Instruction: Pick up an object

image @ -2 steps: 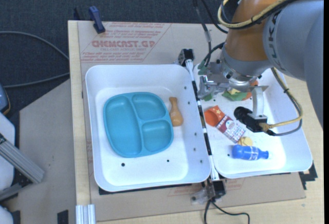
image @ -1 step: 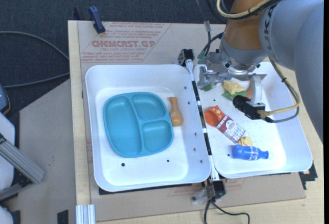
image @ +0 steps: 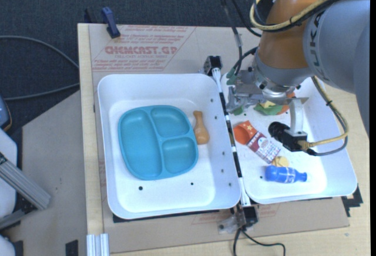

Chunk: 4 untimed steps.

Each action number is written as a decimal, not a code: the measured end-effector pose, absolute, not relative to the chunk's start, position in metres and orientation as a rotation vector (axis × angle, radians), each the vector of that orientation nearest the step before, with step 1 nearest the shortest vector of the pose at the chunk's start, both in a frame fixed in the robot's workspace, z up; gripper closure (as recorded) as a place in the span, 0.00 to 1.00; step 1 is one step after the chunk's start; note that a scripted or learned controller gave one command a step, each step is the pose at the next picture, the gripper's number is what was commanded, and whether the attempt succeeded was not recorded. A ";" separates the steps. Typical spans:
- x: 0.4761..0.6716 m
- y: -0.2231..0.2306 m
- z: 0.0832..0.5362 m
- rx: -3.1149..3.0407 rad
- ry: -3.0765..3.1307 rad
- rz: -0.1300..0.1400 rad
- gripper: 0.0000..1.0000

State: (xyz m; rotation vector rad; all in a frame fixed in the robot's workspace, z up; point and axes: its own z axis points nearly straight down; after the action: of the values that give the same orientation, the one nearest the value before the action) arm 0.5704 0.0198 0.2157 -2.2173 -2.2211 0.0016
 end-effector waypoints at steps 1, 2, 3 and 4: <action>0.607 -0.001 0.200 -2.224 -2.222 -0.001 1.00; 0.584 0.025 0.212 -2.218 -2.221 0.001 1.00; 0.576 0.029 0.228 -2.219 -2.223 -0.001 1.00; 0.614 -0.024 0.184 -2.224 -2.221 0.001 1.00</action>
State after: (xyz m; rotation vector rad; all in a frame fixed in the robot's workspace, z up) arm 0.6139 -0.0235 0.1843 -2.2241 -2.2213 0.0009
